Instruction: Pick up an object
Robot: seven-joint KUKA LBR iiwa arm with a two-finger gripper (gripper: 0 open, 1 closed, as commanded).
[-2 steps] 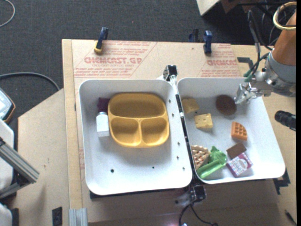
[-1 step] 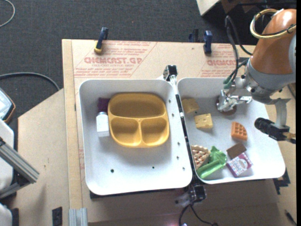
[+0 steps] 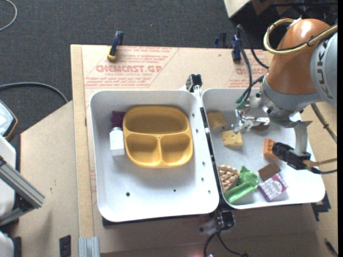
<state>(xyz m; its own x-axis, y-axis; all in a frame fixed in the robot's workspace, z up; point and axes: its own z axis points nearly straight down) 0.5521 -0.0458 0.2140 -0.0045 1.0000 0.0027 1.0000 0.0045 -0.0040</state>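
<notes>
My gripper (image 3: 244, 125) hangs over the back left part of the right bin (image 3: 316, 189), open, with nothing between its fingers. Just below and left of it lies a yellow cheese wedge (image 3: 231, 139). A tan bread-like piece (image 3: 216, 120) lies to the gripper's left, near the bin's wall. To the right lie an orange block (image 3: 269, 148), a brown block (image 3: 268, 171) and a pink packet (image 3: 273, 188). A green leafy toy (image 3: 242, 184) and a waffle-patterned slice (image 3: 227, 176) rest at the front.
The left bin (image 3: 102, 197) holds a yellow divided plate (image 3: 157, 135), a small white bottle (image 3: 117, 141) and a dark maroon thing (image 3: 117, 117) beside it. The arm's orange band (image 3: 292, 52) looms over the right bin's back right corner.
</notes>
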